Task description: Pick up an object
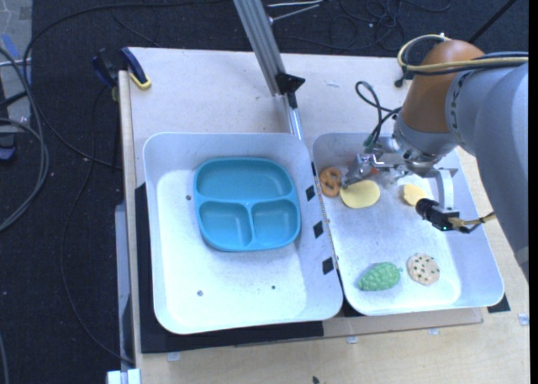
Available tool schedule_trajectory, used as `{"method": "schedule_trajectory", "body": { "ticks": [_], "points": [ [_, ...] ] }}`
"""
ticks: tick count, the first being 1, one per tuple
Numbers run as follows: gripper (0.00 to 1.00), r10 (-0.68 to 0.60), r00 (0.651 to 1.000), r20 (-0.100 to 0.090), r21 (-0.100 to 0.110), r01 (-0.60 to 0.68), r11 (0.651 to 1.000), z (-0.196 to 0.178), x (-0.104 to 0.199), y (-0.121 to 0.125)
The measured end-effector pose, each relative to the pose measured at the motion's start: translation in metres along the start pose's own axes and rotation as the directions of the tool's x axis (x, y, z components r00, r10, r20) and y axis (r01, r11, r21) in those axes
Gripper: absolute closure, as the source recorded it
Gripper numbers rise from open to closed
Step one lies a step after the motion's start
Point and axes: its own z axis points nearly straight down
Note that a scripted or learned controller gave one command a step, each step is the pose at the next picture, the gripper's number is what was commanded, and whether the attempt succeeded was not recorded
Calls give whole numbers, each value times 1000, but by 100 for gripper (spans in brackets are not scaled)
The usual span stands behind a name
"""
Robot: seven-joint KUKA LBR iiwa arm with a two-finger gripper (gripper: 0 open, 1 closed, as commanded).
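Observation:
My gripper (393, 174) hangs low over the back of the right bin (471, 277), under the grey wrist with its orange band. A pale yellow flat piece (360, 196) lies just to its left front, and a brown pretzel-like ring (329, 181) sits beside that near the bin's left wall. A small yellow piece (413, 195) lies just right of the gripper, partly covered by it. Toward the front of the bin rest a green lumpy item (379, 276) and a speckled cookie (423, 269). I see nothing held.
The left bin (168, 290) holds a blue divided tray (248, 203). A slanted metal pole (259, 25) rises from the bench behind the bins. Cables loop from the wrist at the right, and a black-and-yellow tip (437, 214) hangs off the tool.

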Motion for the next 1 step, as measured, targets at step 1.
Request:
{"method": "schedule_trajectory", "body": {
  "ticks": [1],
  "points": [
    [100,0,1000,1,-5,0,1000,-13,0,2]
  ]
}}
